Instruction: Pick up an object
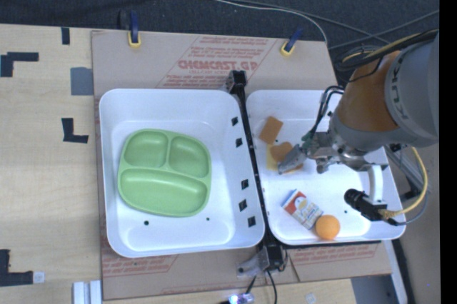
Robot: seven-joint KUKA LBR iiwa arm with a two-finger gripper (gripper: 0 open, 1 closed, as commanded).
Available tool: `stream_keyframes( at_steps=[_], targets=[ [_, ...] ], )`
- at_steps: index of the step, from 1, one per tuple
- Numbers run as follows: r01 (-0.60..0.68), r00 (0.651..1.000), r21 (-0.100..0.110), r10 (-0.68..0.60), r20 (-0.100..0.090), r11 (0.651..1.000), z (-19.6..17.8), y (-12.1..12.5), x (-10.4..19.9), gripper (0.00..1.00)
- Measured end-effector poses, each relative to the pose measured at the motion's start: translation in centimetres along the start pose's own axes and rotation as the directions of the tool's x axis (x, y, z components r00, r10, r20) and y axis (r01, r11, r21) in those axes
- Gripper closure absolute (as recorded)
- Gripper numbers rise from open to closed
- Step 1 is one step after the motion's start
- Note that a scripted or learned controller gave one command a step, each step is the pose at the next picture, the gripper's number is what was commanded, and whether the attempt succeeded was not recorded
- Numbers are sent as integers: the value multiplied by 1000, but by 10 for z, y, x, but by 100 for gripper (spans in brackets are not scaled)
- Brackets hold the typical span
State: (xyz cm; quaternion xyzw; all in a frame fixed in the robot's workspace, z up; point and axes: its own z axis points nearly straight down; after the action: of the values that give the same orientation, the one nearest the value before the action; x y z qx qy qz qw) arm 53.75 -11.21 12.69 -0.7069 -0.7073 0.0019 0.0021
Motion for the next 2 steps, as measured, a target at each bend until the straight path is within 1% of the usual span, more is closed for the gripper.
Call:
stream_keyframes(
  at_steps=[1, 2],
  targets=[
    [3, 1000, -2, -3, -1, 1000, -12, 0, 1, 100],
    [0, 1000, -8, 0, 1, 1000, -57, -2, -5, 100]
  ],
)
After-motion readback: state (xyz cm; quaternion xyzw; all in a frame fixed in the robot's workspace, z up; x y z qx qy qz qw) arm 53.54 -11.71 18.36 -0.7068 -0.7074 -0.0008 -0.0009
